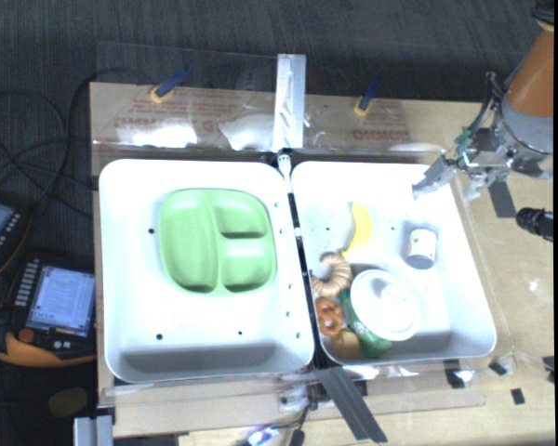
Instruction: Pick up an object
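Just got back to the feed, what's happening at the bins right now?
The arm's tool hangs at the upper right corner of the right bin with nothing between its fingers. That bin holds a yellow banana, a small white cup, a white-lidded green container and some pastry-like pieces along its left wall. A green divided plate lies in the left bin. Nothing has been picked up yet.

One fixed camera above the bench (502, 277), slanting down on both bins (121, 342).
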{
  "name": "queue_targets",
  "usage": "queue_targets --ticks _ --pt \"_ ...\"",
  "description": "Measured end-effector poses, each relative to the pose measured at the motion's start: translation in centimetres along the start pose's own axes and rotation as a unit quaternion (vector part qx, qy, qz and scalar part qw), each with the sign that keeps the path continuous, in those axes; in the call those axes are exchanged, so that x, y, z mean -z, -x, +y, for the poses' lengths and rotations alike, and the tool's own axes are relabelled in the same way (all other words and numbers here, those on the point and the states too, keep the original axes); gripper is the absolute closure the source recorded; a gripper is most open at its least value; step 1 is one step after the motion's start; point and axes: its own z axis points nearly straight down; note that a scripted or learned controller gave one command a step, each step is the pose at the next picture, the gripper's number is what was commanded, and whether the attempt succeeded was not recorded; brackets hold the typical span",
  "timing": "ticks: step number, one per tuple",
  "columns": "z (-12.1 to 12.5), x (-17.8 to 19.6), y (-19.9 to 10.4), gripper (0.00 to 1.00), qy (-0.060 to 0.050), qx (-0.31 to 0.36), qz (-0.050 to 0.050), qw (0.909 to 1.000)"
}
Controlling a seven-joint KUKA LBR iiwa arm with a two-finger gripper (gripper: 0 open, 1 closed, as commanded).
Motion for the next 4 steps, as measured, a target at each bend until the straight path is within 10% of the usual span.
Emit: queue_targets --ticks 1,2,3,4 --pt "6.1 -10.1 -3.1 0.00 -0.001 -0.073 -0.001 0.9973" --pt "5.9 -15.8 -9.5 0.00 0.004 -0.056 -0.002 0.9984" --pt "6.0 -14.7 -9.5 1.00 0.005 -0.055 -0.004 0.9984" --pt "6.0 -14.7 -9.5 0.00 0.005 -0.055 -0.004 0.9984"
